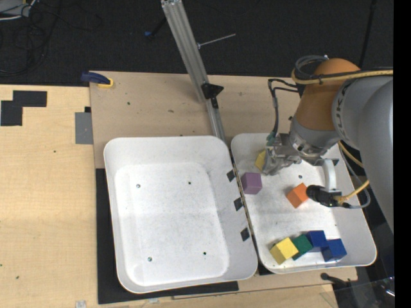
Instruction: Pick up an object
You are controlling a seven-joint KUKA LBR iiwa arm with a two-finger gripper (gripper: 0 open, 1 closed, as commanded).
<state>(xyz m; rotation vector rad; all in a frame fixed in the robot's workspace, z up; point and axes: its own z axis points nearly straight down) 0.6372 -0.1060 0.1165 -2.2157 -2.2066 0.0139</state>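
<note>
Right white bin (359, 252), gripper (277, 162) low — grip state unclear, yellow block (260, 160) touching its left, purple cube (252, 183) just below.

This was a robotics lab. A grey arm (359, 114) with an orange band reached over a pale wooden surface (45, 191) that carried two white bins (122, 153) side by side on a black mat. An aluminium rail (189, 56) slanted up from between the bins. Black and grey tape patches (22, 104) marked the surface at left, cables (19, 2) lay at far left, and dark carpet (115, 37) covered the floor beyond.
</note>
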